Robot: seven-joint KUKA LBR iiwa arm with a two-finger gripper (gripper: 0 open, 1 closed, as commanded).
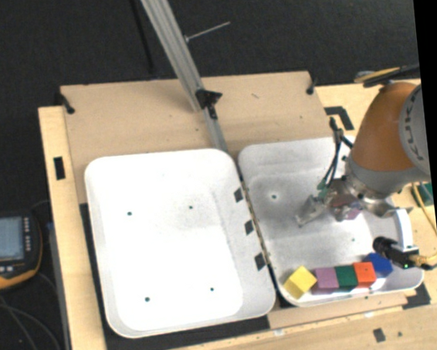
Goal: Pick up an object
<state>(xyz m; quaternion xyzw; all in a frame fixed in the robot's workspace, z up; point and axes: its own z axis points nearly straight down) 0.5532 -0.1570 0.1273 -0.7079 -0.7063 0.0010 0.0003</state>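
The likeliest things to pick up are the blocks lined up along the near wall of the right bin [280,171]: a yellow block [300,282] turned at an angle at the left end, then a purple block [326,279], a green block [346,276], an orange block [365,273] and a blue block [381,264], each touching or just beside its neighbour and close against the bin's rim. The gripper [315,210] sits higher in the same bin, over bare floor and well apart from that row; a small purplish shape shows near the wrist, too blurred to identify, and whether the claw is spread or closed, or has hold of anything, cannot be told from this slanted view. The main risk appears to be a close on nothing, since nothing graspable lies clearly beneath the fingers. Should the arm go for the row instead, the crowding would likely cause trouble: a finger may land on top of a neighbouring block rather than beside the target, or jam against the bin wall, and the blocks may be pushed along rather than caught. The tilted yellow block, standing slightly free, looks the easiest to grasp. The left bin [171,237] and the metal post [178,50] behind both bins seem out of the way.
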